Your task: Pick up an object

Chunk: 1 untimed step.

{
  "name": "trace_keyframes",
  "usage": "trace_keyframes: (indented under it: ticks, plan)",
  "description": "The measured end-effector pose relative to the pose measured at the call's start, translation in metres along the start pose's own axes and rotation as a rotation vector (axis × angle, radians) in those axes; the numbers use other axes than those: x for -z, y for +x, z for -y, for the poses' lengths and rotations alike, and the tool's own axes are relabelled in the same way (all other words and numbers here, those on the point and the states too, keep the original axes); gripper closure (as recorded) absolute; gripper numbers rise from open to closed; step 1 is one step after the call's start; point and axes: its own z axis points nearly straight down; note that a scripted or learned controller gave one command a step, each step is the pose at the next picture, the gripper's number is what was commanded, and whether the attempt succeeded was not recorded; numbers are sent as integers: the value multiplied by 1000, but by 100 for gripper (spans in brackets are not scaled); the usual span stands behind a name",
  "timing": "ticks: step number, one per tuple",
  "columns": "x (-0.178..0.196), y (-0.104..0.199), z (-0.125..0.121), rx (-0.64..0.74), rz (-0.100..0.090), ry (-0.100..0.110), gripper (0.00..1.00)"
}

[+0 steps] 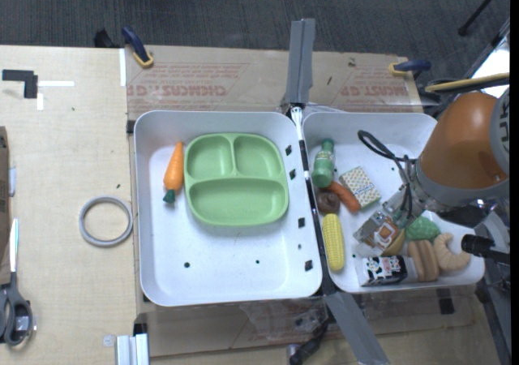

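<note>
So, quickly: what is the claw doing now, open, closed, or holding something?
Claw: low in the right bin, among the toys; open or closed cannot be told.

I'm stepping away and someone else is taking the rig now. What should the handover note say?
Gripper: low in the right bin, over the clutter near a small packet; whether it is open or shut cannot be told.
Right bin: green bottle, small carrot, corn cob, patterned box, hot dog.
Left bin: green divided plate and a larger carrot beside it.
Done: nothing visibly lifted.
Left: grasp one object and raise it.
</note>
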Motion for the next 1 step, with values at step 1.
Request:
trace_keyframes:
  ticks: [1]
  plan:
    - [10,-3,-2,-4,9,-8,100]
